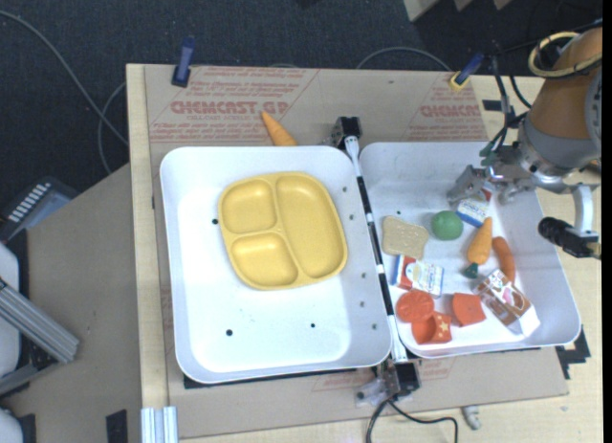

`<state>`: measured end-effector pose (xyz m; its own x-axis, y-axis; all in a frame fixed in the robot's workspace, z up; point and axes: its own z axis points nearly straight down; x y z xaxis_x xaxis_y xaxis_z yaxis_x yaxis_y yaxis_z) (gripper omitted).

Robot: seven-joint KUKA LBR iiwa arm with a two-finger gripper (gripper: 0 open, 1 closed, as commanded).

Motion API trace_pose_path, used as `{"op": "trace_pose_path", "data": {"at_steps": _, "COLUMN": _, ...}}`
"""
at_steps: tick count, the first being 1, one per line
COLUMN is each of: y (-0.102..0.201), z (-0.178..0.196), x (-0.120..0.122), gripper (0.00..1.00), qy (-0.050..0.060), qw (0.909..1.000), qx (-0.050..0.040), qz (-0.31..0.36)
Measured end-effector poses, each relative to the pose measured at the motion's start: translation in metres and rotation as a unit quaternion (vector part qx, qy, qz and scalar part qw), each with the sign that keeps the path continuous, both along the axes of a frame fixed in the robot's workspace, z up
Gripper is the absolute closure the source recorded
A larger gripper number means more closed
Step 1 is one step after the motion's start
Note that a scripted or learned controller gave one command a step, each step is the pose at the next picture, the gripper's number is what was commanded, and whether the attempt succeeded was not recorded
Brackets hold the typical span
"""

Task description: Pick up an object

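Note:
The right white bin (564, 326) holds several small objects: a green ball (446, 225), a slice of toast (404, 236), two orange carrots (480, 240) (504, 261), red food pieces (417, 305), a white printed packet (426, 276) and a brown snack packet (505, 298). A small blue-and-white packet (471, 211) lies at the back of the pile. My gripper (488, 189) hangs just above and behind that packet, its grey fingers spread apart and open, with nothing between them.
The left white bin (191, 326) carries a yellow divided plate (282, 229). A loose carrot (278, 130) lies on the cardboard behind the bins. Blue clamps (182, 61) (466, 73) sit on the board's back edge. The arm's orange band (566, 87) stands over the right bin's far corner.

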<state>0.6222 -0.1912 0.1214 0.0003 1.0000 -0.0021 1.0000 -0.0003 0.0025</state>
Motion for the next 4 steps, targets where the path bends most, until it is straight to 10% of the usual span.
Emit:
{"op": "trace_pose_path", "data": {"at_steps": 1, "y": 0.024, "z": 0.027, "x": -0.070, "gripper": 0.00, "qy": 0.002, "qw": 1.0000, "qx": 0.0013, "qz": 0.000}}
{"op": "trace_pose_path", "data": {"at_steps": 2, "y": -0.002, "z": -0.037, "x": -0.100, "gripper": 0.00, "qy": 0.001, "qw": 1.0000, "qx": 0.0012, "qz": 0.000}}
{"op": "trace_pose_path", "data": {"at_steps": 3, "y": -0.002, "z": -0.027, "x": -0.099, "gripper": 1.00, "qy": 0.001, "qw": 1.0000, "qx": 0.0009, "qz": 0.000}}
{"op": "trace_pose_path", "data": {"at_steps": 4, "y": -0.002, "z": -0.027, "x": -0.099, "gripper": 0.00, "qy": 0.001, "qw": 1.0000, "qx": 0.0010, "qz": -0.001}}
